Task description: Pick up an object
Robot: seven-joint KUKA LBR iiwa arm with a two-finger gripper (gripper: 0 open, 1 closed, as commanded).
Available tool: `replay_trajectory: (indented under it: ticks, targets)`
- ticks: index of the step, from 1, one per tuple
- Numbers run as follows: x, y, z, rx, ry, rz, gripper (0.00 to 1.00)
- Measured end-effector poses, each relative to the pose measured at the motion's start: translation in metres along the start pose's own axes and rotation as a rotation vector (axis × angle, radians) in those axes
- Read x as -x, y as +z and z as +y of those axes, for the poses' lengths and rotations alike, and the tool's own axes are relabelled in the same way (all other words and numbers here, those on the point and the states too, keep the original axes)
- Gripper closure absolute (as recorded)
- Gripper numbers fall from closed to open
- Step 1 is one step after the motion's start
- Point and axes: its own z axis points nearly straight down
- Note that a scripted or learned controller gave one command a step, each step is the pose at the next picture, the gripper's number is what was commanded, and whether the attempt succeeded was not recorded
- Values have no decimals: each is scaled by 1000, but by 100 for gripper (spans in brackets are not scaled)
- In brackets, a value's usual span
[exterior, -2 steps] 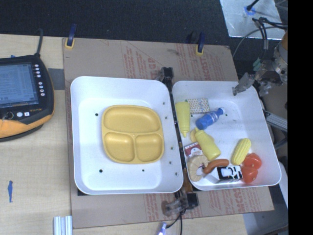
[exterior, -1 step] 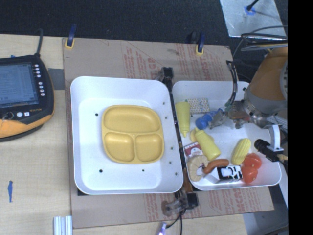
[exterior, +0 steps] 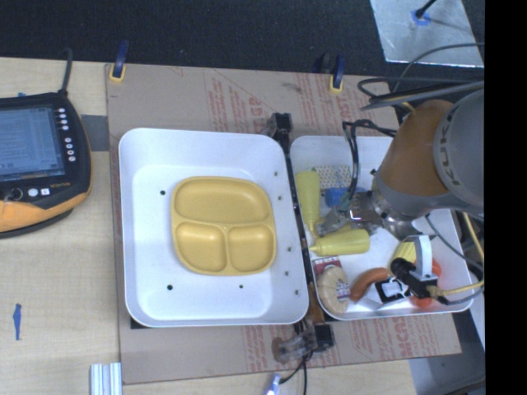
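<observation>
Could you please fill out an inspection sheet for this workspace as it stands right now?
Surface: wooden bench with a brown cardboard sheet under both bins.
Job's things: right bin holds two yellow bottles, a blue item, a bagel, a brown sausage-shaped item and other small pieces.
Clutter: left bin holds a yellow three-compartment plate.
Grippers: hand is low over the right bin beside the lower bottle; the arm blocks its fingers.
Cables: black cables run at the upper right; another loops along the wrist.
Surroundings: teach pendant at left; clamps on the cardboard's far edge.
</observation>
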Motion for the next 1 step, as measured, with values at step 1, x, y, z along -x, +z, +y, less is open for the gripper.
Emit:
replay_trajectory:
  ticks: [1]
  targets:
    - [50, 0, -71, 2, 3, 0, 0]
